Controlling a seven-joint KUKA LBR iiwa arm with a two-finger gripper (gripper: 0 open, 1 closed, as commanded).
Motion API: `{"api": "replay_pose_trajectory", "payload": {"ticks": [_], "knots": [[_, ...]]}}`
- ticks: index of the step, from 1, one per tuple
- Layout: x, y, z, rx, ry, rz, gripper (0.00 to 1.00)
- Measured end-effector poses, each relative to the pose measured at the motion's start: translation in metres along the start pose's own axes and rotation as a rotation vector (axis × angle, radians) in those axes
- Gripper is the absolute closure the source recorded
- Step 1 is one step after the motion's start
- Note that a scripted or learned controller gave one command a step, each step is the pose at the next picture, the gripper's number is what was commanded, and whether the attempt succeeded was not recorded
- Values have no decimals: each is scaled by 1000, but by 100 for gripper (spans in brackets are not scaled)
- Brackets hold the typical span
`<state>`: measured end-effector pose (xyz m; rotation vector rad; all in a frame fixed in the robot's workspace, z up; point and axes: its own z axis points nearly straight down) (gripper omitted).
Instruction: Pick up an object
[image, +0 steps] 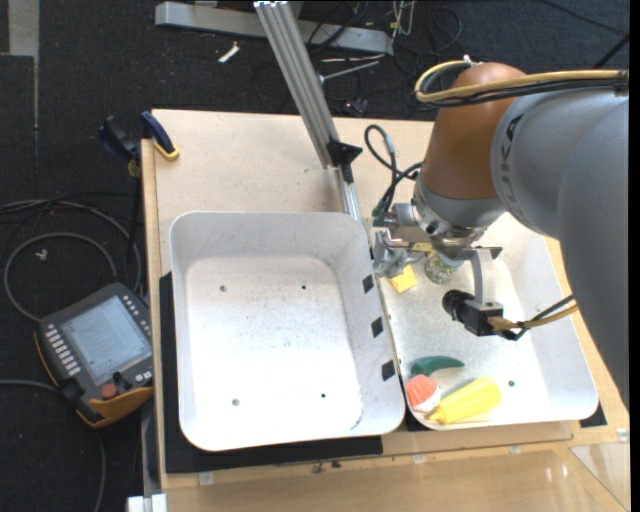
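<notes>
My gripper (412, 252) hangs below the orange wrist band over the far left part of the right bin (560, 300), close to the wall between the bins. A small yellow block (403, 283) lies just under its near side. A pale, glassy round object (440, 269) sits right beside it, partly hidden by the wrist. At the bin's front lie a green piece (436, 365), a red and white piece (422, 391) and a long yellow object (468, 400), well in front of the gripper.
The left bin (265, 320) stands beside the right one, their rims touching. A slanted metal rail (305, 85) runs from the back down to the bins' junction. A black fitting with a cable (474, 312) hangs off the wrist. A teach pendant (95, 345) lies off the bench at left.
</notes>
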<state>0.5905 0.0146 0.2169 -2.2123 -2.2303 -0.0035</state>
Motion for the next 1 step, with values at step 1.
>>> {"api": "replay_pose_trajectory", "payload": {"ticks": [1], "knots": [[55,19,0,-1,0,0,100]]}}
